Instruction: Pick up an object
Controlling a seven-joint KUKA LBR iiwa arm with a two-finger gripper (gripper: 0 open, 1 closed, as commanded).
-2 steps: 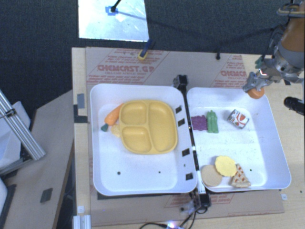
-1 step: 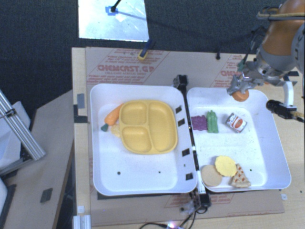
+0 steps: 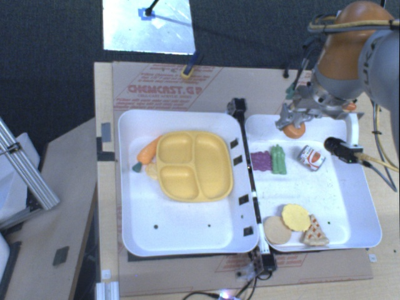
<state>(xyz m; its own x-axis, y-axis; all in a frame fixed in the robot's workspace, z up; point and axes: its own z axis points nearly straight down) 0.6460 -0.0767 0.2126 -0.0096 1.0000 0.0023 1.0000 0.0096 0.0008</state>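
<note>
Hand [image 3: 294, 121] low over an orange object [image 3: 294, 129] at the far edge of the right bin [image 3: 359, 192]; finger state cannot be told.

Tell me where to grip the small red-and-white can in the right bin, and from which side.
Take the small red-and-white can across its round body, coming straight down. It lies tilted on its side, apart from the green vegetable, with bare white bin floor around it, so likely both flanks are free.
</note>
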